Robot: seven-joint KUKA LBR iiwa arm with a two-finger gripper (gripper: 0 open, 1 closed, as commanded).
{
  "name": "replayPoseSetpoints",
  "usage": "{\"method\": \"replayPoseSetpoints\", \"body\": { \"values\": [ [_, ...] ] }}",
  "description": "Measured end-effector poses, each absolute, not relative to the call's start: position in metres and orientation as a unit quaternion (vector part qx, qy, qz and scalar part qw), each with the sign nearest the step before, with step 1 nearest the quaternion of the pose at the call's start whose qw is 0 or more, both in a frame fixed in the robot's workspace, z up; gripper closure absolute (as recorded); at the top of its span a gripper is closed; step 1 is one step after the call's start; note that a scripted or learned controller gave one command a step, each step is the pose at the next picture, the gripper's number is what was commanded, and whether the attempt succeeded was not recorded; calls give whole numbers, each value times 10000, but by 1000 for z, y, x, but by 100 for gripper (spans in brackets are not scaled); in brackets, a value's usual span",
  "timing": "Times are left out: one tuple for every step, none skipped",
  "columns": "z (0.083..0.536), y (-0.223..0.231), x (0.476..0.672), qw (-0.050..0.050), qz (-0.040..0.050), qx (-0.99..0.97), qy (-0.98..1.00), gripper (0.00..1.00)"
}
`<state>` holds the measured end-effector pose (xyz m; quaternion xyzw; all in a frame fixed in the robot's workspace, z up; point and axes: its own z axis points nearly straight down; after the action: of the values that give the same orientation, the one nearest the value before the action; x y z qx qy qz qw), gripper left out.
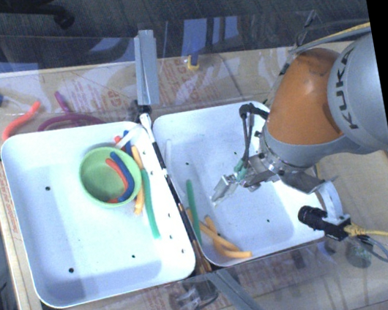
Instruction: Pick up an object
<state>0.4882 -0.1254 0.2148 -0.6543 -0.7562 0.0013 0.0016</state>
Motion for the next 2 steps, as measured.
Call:
{"method": "replayPoseSetpoints", "body": {
  "values": [
    [135, -103, 476, -22, 27, -6326, -7745, 0],
    [95, -112, 478, -85, 19, -6852, -7283, 0]
  ]
}}
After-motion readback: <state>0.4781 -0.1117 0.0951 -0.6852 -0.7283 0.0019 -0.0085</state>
